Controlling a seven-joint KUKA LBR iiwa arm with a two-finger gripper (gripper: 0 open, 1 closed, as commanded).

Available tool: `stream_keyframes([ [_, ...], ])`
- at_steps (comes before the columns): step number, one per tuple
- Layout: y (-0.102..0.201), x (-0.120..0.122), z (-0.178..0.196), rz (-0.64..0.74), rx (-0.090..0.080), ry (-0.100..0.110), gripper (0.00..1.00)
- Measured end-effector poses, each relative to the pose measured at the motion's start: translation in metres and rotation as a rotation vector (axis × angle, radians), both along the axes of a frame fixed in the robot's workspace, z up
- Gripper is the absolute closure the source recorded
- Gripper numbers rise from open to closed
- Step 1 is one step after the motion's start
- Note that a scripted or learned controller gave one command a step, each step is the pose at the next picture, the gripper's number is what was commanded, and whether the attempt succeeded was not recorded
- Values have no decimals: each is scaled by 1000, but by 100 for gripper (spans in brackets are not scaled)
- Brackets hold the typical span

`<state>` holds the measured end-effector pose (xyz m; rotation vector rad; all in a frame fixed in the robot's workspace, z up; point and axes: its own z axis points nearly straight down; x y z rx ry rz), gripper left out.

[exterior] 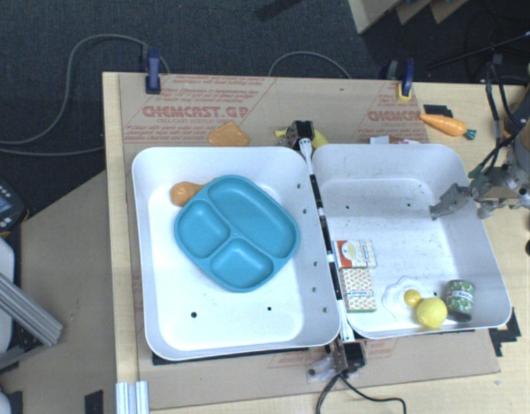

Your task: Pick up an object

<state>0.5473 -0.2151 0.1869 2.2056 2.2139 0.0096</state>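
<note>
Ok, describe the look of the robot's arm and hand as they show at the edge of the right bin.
At the frame's right edge, by the right bin, little of the arm is in view. It looks grey and metallic, with dark cables looping down beside it. The hand is a small, dull grey, angular piece ending in a pointed tip. It is too blurred to make out any markings.

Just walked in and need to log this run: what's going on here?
A robot arm reaches in from the right, its tool over the right bin near the far right wall, with nothing visibly in it. That bin's objects lie apart from it: two small cartons by the divider, and a yellow ball, a small yellow piece and a green can in the near corner. The left bin holds a blue divided tray. Nothing is picked up yet.
</note>
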Motion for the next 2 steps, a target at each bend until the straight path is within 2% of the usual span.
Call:
stream_keyframes([
  [1, 14, -71, -70, -7, 12, 27, 0],
  [2, 25, -69, -104, -5, 10, 19, 0],
])
